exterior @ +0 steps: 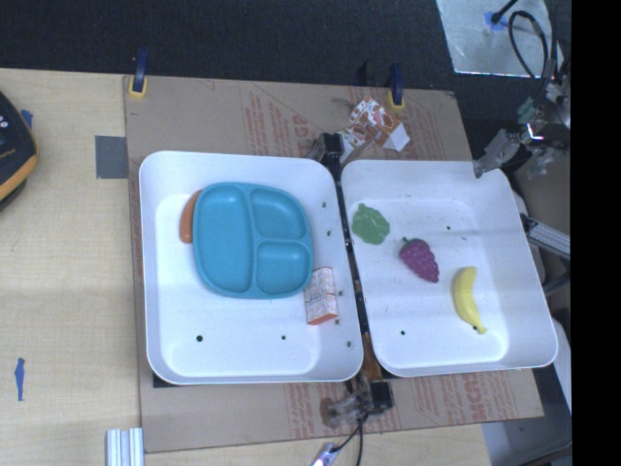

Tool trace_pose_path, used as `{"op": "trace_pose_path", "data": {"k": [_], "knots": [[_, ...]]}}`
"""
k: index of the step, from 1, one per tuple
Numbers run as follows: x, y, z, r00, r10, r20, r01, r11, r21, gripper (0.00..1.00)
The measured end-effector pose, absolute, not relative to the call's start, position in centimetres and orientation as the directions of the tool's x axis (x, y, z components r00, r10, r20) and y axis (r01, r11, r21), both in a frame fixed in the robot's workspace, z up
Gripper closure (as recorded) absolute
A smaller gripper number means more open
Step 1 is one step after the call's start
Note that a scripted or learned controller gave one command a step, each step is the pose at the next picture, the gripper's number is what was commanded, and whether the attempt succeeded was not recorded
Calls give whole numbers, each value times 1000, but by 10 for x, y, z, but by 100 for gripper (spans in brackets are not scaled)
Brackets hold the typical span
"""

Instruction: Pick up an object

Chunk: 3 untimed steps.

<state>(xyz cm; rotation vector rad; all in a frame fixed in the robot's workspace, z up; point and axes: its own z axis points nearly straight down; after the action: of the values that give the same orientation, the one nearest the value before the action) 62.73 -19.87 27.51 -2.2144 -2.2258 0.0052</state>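
Note:
The right bin [485, 343] holds a green leafy toy [370, 223], a purple bunch of grapes [419, 258] and a yellow banana [468, 297]. In the left bin [233, 357] lies a blue divided plate [252, 239], with an orange item [184, 217] peeking out from under its left edge. A small printed carton [322, 296] sits by the plate's lower right corner. My gripper [519, 136] is at the far right corner of the right bin, outside its rim and well away from all the objects. Nothing is seen in its hold.
A crumpled wrapper [374, 124] lies on the cardboard behind the bins. A yellow and black device [12, 153] sits at the bench's left edge. Cables [529, 37] hang at the upper right. Clips [139, 76] hold the cardboard's far edge.

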Motion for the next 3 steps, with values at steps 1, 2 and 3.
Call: {"op": "trace_pose_path", "data": {"k": [1,2,3], "knots": [[517,-199,192,-5,1000,0,1000,5,-5,0],[506,-180,91,-6,1000,0,1000,6,-4,0],[506,-181,101,-10,1000,-1,1000,10,-6,100]]}}
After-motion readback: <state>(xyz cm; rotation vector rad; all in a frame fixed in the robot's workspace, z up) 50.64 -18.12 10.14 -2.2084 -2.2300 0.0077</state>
